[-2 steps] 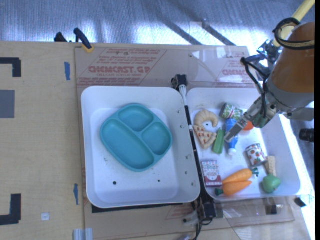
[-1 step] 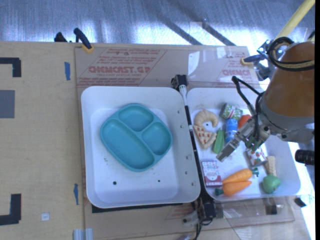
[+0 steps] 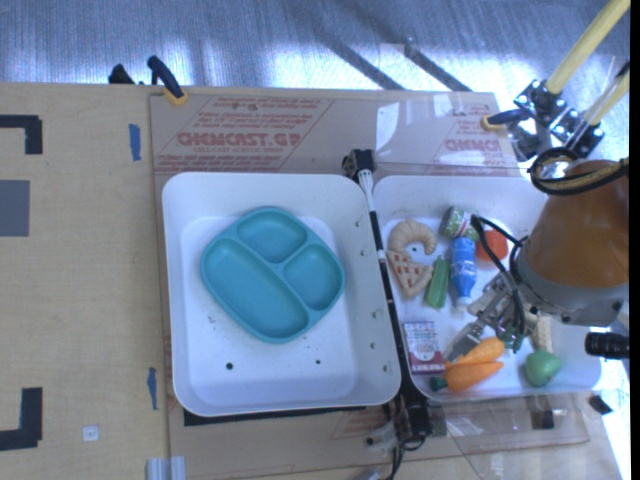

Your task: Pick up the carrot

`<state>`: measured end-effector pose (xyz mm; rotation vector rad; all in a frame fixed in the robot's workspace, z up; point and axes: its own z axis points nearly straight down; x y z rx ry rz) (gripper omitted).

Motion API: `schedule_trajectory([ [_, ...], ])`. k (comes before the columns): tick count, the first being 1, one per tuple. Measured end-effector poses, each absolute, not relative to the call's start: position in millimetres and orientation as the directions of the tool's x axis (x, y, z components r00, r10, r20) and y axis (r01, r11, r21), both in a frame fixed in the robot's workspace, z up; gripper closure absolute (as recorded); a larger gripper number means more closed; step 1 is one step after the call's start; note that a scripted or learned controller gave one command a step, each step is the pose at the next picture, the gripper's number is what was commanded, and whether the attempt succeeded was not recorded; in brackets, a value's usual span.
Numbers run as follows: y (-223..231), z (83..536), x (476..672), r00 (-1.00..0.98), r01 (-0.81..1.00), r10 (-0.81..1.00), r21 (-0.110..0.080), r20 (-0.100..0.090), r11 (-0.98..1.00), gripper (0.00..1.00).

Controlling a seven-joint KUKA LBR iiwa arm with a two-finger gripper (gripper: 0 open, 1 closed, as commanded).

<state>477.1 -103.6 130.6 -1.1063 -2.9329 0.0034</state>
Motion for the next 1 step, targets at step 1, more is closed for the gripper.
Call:
schedule_trajectory([
  [1,-128.0,90.4,486.5,-0.873,0.487,0.487,0.010,-0.018,0.874,0.00],
])
